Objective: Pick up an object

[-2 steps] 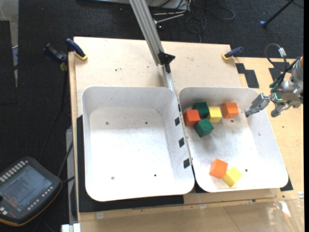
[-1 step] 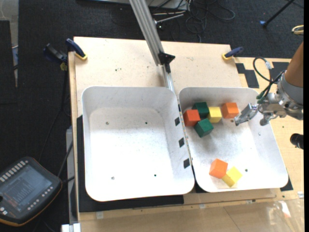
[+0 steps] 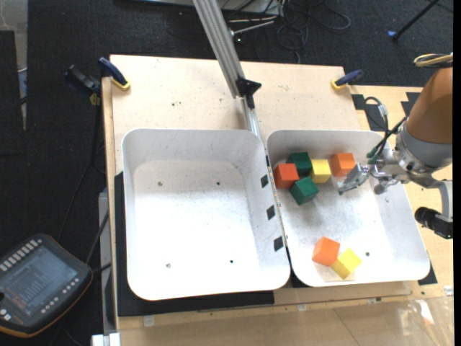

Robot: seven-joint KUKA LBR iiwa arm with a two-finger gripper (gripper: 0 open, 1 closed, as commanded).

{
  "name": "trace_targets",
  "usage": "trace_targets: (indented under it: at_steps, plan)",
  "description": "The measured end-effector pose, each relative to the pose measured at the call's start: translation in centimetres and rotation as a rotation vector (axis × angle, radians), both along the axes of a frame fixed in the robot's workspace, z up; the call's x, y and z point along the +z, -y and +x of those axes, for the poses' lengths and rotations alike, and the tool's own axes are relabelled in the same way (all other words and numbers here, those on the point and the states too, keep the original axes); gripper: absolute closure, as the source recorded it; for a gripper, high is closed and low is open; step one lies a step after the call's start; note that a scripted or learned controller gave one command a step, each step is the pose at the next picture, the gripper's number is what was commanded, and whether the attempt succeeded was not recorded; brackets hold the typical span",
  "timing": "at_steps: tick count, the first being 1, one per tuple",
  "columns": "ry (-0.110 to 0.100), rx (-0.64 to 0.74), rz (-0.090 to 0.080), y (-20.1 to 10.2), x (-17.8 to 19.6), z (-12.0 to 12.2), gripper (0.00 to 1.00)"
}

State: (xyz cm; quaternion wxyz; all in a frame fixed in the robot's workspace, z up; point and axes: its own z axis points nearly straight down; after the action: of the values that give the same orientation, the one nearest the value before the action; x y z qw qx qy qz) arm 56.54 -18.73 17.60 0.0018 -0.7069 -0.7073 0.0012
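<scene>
At the right of the frame the gripper [image 3: 353, 181] hangs low in the right bin [image 3: 403, 254], beside an orange block [image 3: 342, 163]; whether it is parted or closed I cannot tell. Nothing looks lifted, so the pick seems ahead, with blocks clustered upper left of that bin. No writing is legible.

The grey KUKA arm with the orange band [image 3: 434, 117] is seen reaching in from the right, wrist bent leftward; the metal two-finger gripper [image 3: 351, 182] is held low, pointed left.
</scene>
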Motion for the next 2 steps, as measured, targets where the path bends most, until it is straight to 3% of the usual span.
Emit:
trace_targets:
  at_steps: [1, 2]
  plan:
    - [-0.002, -0.001, 0.000, -0.1, -6.4, 0.1, 0.00]
    - [0.006, -0.001, -0.002, 0.0, -5.0, 0.3, 1.00]
